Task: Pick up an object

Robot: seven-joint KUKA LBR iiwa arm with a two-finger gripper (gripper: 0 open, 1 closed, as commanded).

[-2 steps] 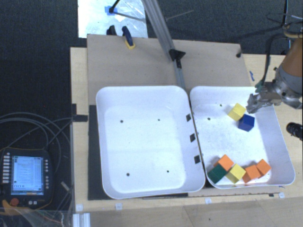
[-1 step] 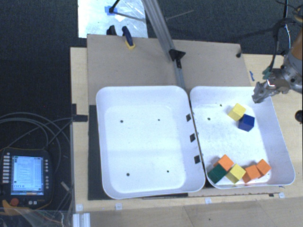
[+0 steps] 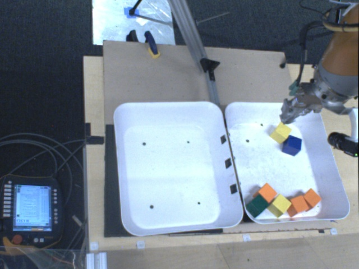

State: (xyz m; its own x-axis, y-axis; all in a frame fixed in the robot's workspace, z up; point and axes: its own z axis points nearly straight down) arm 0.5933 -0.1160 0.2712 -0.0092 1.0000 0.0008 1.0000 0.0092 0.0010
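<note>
Gripper (image 3: 288, 116) low over the right bin (image 3: 331, 167), near its far edge, just above the yellow block (image 3: 280, 133). Fingers drawn close together at the tip, nothing seen between them. Blue block (image 3: 291, 145) touching the yellow one on the near side. Down at the near wall, a cluster: orange (image 3: 267, 192), green (image 3: 257, 205), yellow (image 3: 279, 205), two more orange (image 3: 305, 200). Left bin (image 3: 120, 150) alongside.

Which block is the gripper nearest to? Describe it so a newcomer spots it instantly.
Look at the right-hand bin, in its upper part just below the gripper. Two blocks sit together there, away from the cluster at the bin's bottom edge. It is the yellow block, up-left of its touching neighbour, the blue block.
</note>
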